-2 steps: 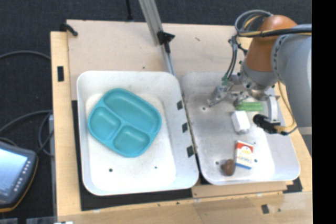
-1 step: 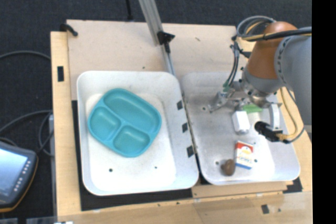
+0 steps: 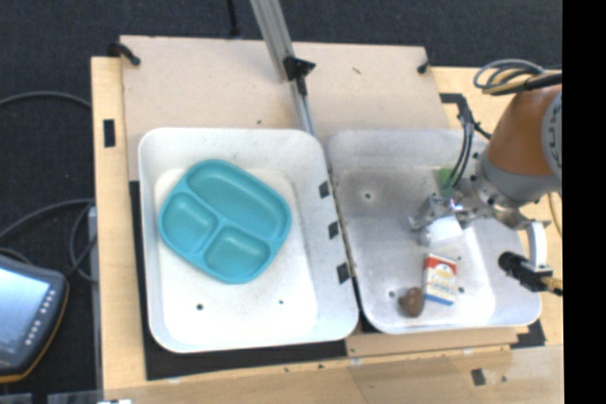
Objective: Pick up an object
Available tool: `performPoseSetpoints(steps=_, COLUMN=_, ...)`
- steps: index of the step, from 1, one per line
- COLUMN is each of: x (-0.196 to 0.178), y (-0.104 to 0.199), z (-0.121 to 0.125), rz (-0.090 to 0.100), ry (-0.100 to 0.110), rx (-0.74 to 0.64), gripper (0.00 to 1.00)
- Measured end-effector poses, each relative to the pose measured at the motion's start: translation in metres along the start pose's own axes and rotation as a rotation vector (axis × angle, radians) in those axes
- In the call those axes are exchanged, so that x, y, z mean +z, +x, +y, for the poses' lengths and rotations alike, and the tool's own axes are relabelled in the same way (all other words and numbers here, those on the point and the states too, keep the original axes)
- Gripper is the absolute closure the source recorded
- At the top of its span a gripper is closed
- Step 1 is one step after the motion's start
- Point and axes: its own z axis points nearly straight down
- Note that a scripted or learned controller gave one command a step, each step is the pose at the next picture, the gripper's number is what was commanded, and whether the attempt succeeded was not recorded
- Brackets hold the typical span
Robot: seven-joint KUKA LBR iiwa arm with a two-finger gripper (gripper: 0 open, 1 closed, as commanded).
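Down in the right bin [image 3: 379, 156] the gripper [image 3: 437, 220] hangs low over the floor, the arm's orange band [image 3: 521, 142] above it — how far its fingers are parted cannot be told, nor whether anything sits between them. Just below it lies a small red-and-white carton [image 3: 440, 280], and beside that, toward the front rim, a brown lump [image 3: 411, 301]. A teal divided plate [image 3: 224, 219] rests in the left bin [image 3: 303, 298].

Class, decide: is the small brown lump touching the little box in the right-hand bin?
Touching, apparently: camera view shows the brown lump meeting the little box's lower corner without visible gap.
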Motion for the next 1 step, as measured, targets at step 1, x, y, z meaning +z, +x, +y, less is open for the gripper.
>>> performPoseSetpoints(steps=1, x=-0.0001, y=0.0044, z=0.0032, rz=0.002, ry=-0.004, rx=-0.005, gripper=0.0)
